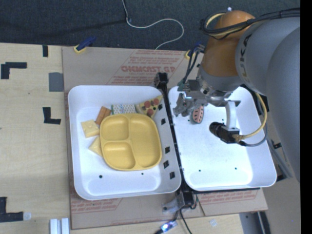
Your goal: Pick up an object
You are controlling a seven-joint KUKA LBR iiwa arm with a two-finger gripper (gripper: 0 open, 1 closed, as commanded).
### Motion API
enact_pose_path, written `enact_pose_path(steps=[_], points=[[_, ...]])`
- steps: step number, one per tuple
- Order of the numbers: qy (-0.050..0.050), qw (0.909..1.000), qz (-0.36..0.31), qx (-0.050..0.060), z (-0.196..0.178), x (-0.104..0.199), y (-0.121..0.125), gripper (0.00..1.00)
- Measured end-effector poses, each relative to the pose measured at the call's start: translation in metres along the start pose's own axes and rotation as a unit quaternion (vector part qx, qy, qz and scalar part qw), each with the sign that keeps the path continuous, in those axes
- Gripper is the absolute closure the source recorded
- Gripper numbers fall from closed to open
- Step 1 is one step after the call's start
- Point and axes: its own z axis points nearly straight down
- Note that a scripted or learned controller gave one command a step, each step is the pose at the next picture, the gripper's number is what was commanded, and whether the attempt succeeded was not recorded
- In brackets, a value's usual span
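Note:
My gripper (185, 107) hangs low over the far left part of the right bin (229, 177), close to the wall between the two bins. A small red toy with pale dots, like a strawberry piece (197, 114), sits right beside the gripper on its right side. Whether it is gripped or just lying on the bin floor is not clear from this angle. The left bin (83, 179) holds a yellow divided plate (130, 141) with several toy food pieces along its far and left sides.
Around the plate lie a tan cracker (90, 128), a brown piece (103, 114), a patterned piece (123, 108) and a pizza slice (150, 106). A black cylinder with a yellow cable (222, 132) hangs off the wrist over the right bin.

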Motion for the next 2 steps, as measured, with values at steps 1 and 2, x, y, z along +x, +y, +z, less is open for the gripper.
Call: enact_pose_path(steps=[1, 2], points=[[0.000, 1.0000, 0.000, 0.000, 0.017, -0.002, 0.006, 1.00], [0.001, 1.0000, -0.001, -0.001, -0.003, -0.003, 0.012, 1.00]])
